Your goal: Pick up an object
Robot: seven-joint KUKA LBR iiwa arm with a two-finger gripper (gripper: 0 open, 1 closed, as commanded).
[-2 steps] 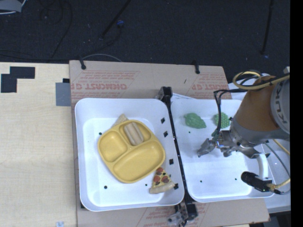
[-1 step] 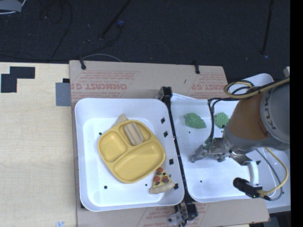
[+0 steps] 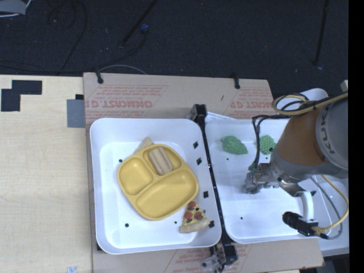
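The gripper (image 3: 256, 182) is low over the floor of the right bin (image 3: 250, 226); I cannot tell how it is set, and nothing is seen in it. The nearest object is a green leaf-shaped piece (image 3: 234, 145), flat with a crinkled surface, lying up and to the left of the gripper, apart from it. A second green piece (image 3: 265, 144) with a bumpy texture lies just above the gripper, partly hidden by the orange wrist band (image 3: 298, 141). Far to the left of the gripper, across the black divider (image 3: 207, 169), the left bin (image 3: 105, 209) holds a yellow plastic plate with three compartments (image 3: 158, 181). A tan hot dog (image 3: 161, 160) rests in its upper compartment. A toy pizza slice (image 3: 194, 218) lies beside the plate's lower edge
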